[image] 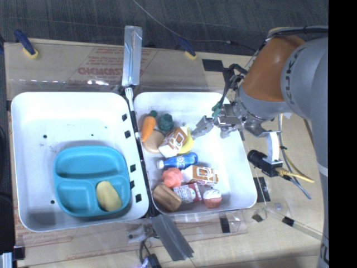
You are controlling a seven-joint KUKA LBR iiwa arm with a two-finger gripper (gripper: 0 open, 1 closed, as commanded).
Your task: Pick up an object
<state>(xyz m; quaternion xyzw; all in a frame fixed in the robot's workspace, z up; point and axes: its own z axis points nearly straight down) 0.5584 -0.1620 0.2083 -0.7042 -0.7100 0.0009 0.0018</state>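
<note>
- Over the right bin (237,175), upper right part: the gripper (202,126) reaches in from the right on the grey arm with the orange band (268,77). It points left toward the pile of objects.
- Jaw state: cannot tell. The tip is small and blurred against the white bin floor, and no object is visibly between the fingers.
- Nearest object to the gripper tip: a small white-and-orange carton (175,139) lying on a yellow item (188,142); the tip is just beside them, contact not resolvable.
- Other contents of the right bin: a carrot (147,127) near the divider, a dark teal item (165,120) beside it, a blue-and-white bottle (179,161) on its side, a pink-red ball (172,177), a second carton (203,175), a brown loaf-like piece (165,197), and a cupcake-like piece (212,197) at the lower edge.
- Left bin (33,127): holds a blue divided tray (83,169), with a yellow potato-like object (109,196) in its lower right compartment.
- Both bins sit side by side, touching along the middle divider.
</note>
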